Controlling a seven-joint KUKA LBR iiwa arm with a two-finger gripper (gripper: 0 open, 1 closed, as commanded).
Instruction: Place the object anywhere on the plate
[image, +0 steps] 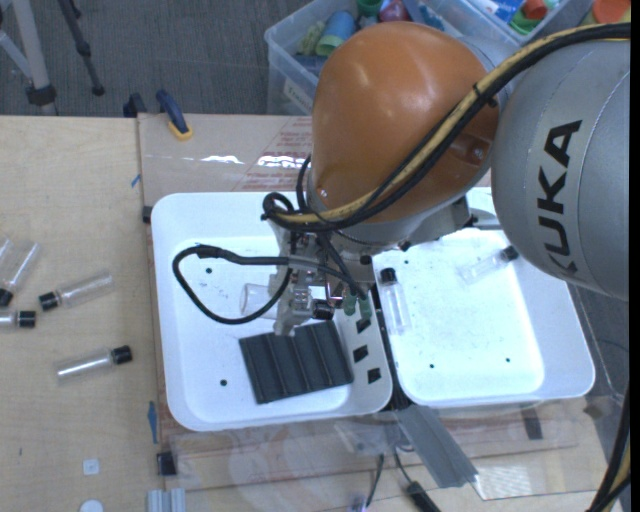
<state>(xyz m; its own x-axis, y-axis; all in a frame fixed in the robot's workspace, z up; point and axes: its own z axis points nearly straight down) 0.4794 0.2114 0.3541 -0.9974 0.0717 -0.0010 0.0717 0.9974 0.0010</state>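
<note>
Two bins (200, 215) sit below my gripper (300, 305); one ribbed plate (295, 365) lies left, two tubes (392, 305) right; finger state unclear.

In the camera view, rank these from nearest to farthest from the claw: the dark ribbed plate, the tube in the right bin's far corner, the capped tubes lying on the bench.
1. The dark ribbed plate, in the left bin just below the claw.
2. The tube in the right bin, off to the claw's right near that bin's far corner.
3. The capped tubes on the bench, beyond the left bin's left wall.
</note>
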